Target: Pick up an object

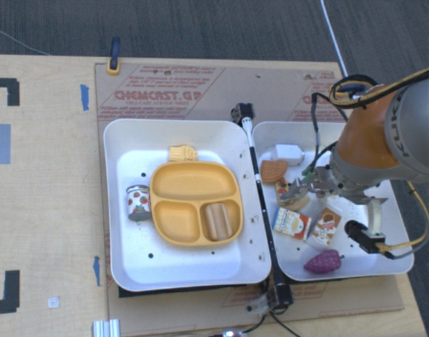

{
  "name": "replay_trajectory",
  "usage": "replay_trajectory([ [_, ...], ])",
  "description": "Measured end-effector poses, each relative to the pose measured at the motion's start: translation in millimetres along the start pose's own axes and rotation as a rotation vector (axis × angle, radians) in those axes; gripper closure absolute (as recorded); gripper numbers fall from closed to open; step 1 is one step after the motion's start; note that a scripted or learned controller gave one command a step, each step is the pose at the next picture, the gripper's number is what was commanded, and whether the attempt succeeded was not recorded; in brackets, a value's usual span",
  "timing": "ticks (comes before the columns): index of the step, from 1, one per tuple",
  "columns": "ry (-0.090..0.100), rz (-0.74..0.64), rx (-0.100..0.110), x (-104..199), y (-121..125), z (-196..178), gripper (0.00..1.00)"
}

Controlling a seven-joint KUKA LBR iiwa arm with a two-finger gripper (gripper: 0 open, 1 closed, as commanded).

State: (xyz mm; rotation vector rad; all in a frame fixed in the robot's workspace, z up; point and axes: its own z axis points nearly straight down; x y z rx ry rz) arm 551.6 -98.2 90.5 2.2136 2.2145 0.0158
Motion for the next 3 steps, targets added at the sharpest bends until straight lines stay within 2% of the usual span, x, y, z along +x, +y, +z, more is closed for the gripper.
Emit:
replay_trajectory([
  [1,-0.003,0.002,-0.004,3,-14,0,0.0],
  [2,-0.004,0.002,-0.006,6,-40,-1,0.0],
  [3,-0.01,0.003,-0.012,3,-38,-12,1.0],
])
